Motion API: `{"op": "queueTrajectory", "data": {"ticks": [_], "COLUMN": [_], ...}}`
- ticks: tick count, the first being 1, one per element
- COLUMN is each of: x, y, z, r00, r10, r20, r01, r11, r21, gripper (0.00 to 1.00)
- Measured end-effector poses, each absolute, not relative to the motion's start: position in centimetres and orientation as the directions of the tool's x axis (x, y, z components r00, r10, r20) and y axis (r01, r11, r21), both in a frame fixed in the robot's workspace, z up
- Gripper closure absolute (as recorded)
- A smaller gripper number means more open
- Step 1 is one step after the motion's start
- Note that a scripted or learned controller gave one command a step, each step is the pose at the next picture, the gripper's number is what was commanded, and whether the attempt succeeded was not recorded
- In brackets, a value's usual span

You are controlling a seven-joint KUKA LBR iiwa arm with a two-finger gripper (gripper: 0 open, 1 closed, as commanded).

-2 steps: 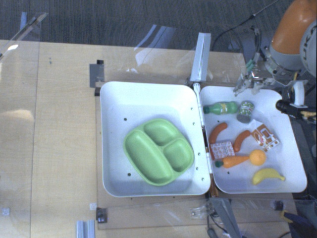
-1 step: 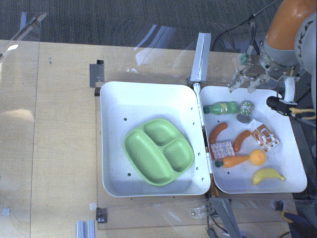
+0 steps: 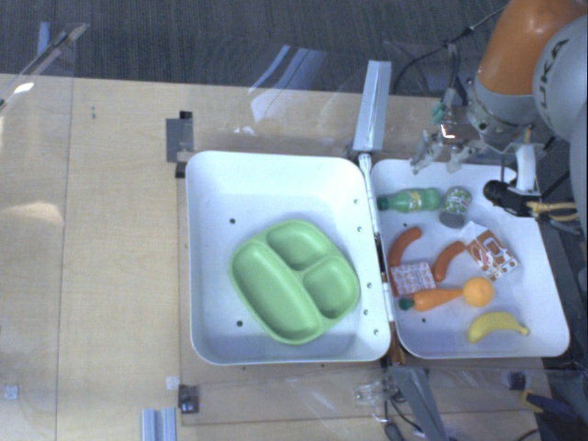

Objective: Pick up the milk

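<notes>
The milk (image 3: 491, 254) is a small white carton with orange-brown print, lying on its side in the right part of the right bin (image 3: 551, 338). My gripper (image 3: 437, 157) hangs over that bin's far left corner, well up and to the left of the carton. Its fingers look open, with nothing between them. A green bottle (image 3: 410, 199) and a grey can (image 3: 455, 205) lie just below the gripper.
The right bin also holds two brown sausages (image 3: 404, 243) (image 3: 449, 258), a pink packet (image 3: 411, 276), a carrot (image 3: 437, 298), an orange (image 3: 477, 290) and a banana (image 3: 497, 326). In the left bin (image 3: 211, 191) sits a green divided plate (image 3: 294, 280).
</notes>
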State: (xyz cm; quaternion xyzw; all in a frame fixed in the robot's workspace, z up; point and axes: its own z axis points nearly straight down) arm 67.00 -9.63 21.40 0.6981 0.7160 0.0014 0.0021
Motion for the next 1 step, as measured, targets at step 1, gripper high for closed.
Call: {"op": "queueTrajectory", "data": {"ticks": [1], "x": [67.03], "y": [-6.16], "z": [22.86], "r00": [-0.132], "r10": [0.991], "r20": [-0.001], "r01": [0.991], "r11": [0.132], "r21": [0.007], "gripper": [1.0]}}
